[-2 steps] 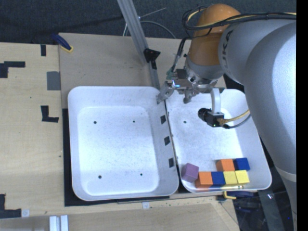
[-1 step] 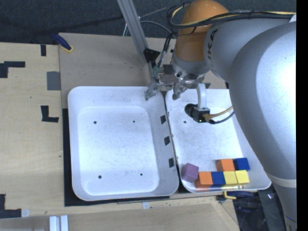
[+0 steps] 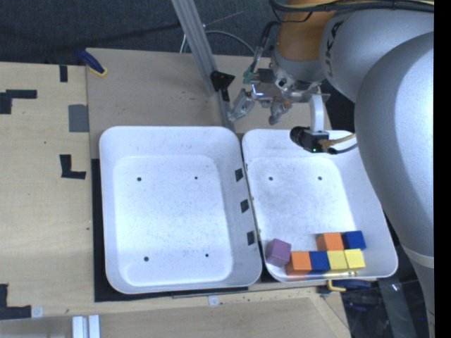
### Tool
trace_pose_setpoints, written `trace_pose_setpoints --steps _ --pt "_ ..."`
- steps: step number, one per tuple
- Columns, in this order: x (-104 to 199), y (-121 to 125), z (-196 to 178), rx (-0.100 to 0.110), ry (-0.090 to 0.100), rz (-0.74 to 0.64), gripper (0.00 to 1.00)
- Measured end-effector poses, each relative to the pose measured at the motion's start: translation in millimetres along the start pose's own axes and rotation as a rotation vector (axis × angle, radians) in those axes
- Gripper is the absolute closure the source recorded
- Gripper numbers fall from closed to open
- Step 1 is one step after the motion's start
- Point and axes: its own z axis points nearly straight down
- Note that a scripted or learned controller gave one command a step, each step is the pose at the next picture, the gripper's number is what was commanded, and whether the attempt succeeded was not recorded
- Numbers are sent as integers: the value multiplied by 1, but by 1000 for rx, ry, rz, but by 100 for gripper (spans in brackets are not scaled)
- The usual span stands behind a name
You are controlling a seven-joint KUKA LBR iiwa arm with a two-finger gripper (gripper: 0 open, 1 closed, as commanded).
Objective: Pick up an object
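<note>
Gripper [image 3: 261,110] hanging above the far edge of the right bin [image 3: 366,210], fingers spread, pinching nothing. Blocks [image 3: 325,253] sitting clustered in that bin's near corner (purple block [image 3: 279,251] leftmost).

The gripper [image 3: 259,110] hangs open and holding nothing above the right bin's [image 3: 366,189] far rim; 7 coloured blocks [image 3: 320,253] cluster in its near corner.
</note>
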Motion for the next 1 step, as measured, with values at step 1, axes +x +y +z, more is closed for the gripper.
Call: trace_pose_setpoints --steps 1 --pt "9 3 46 10 -1 -2 0"
